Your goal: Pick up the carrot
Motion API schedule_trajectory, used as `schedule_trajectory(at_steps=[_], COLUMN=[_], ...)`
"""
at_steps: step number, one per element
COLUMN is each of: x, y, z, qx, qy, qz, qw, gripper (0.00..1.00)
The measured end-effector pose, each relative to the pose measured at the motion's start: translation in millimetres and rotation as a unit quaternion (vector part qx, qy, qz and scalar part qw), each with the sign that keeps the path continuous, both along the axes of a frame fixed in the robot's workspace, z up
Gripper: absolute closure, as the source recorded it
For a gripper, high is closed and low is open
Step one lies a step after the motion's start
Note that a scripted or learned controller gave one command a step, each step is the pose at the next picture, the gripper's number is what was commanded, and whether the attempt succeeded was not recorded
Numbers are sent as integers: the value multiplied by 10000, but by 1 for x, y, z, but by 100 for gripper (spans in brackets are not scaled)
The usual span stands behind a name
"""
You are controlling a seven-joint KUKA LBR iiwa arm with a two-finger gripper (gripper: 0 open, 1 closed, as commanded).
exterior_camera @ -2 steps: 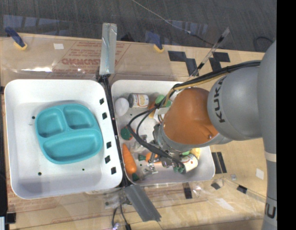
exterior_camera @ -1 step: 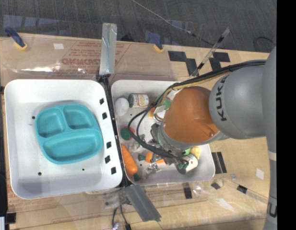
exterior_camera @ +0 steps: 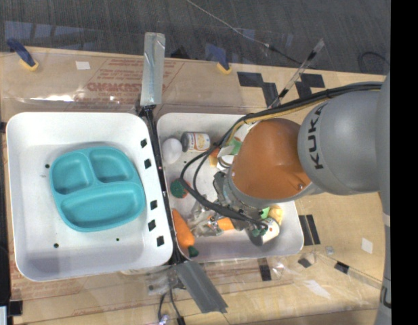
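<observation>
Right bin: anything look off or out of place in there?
Mostly normal clutter. The carrot lies hard against the left wall of the right bin, near the front corner, a tight spot for fingers. A small jar lies tipped on its side near the back. The teal tray sits skewed in the left bin.

Two white bins sit side by side. The left bin [exterior_camera: 22,181] holds a teal divided plate [exterior_camera: 97,188]. In the right bin [exterior_camera: 293,242], the carrot [exterior_camera: 183,232] lies at seven o'clock against the dividing wall, a white egg [exterior_camera: 171,149] and small jar [exterior_camera: 195,141] at eleven. The arm's orange band [exterior_camera: 269,160] covers the centre, with the gripper [exterior_camera: 207,223] just right of the carrot.
</observation>
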State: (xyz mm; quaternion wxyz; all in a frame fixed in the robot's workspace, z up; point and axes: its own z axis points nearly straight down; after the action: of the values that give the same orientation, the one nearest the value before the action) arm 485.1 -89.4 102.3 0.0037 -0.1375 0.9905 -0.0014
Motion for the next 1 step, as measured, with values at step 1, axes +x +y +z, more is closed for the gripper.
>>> schedule_trajectory(at_steps=[1], x=[15], y=[12], z=[115], qx=[-6], qy=[-18], qz=[613], qw=[9981], gripper=[100])
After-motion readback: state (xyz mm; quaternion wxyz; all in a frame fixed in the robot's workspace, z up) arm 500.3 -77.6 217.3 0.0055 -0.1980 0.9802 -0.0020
